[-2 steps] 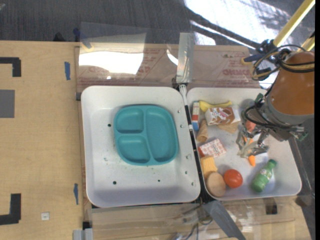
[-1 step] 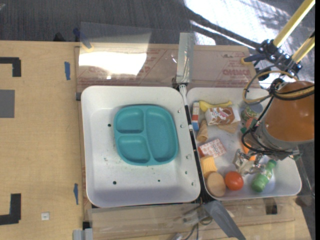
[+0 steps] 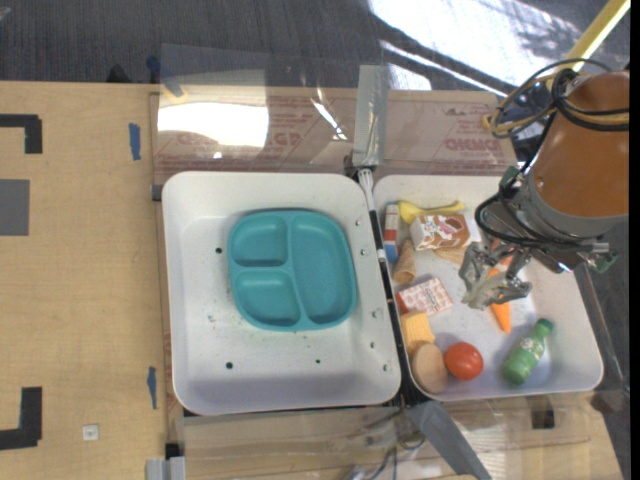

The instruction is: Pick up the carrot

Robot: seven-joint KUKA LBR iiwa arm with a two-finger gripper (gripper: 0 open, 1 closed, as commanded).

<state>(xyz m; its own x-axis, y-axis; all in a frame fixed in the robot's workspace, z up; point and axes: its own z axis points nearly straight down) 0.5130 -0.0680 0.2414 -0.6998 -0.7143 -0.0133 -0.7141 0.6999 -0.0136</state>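
- My end effector (image 3: 497,280) hangs low in the right bin (image 3: 585,366), just above-left of the carrot (image 3: 502,316).
- Carrot – small orange piece on the bin floor, between my end effector and the green bottle (image 3: 527,352), tomato (image 3: 463,360) near on its other side.
- Grip state: can't tell. The metal parts blur together from this angle, and nothing shows between them, so I won't claim a hold.
- Step in hand, as I judge it: line up over the carrot & come down on it.
- To do it well – shift a touch toward the near rim so I'm centred over the carrot, not beside it; close across its narrow width, not along its length.
- Watch the bottle & tomato: both are near enough to get nudged or pinched w/ the carrot.
- The left bin (image 3: 190,298) w/ the teal tray (image 3: 292,269) is well apart, no concern.
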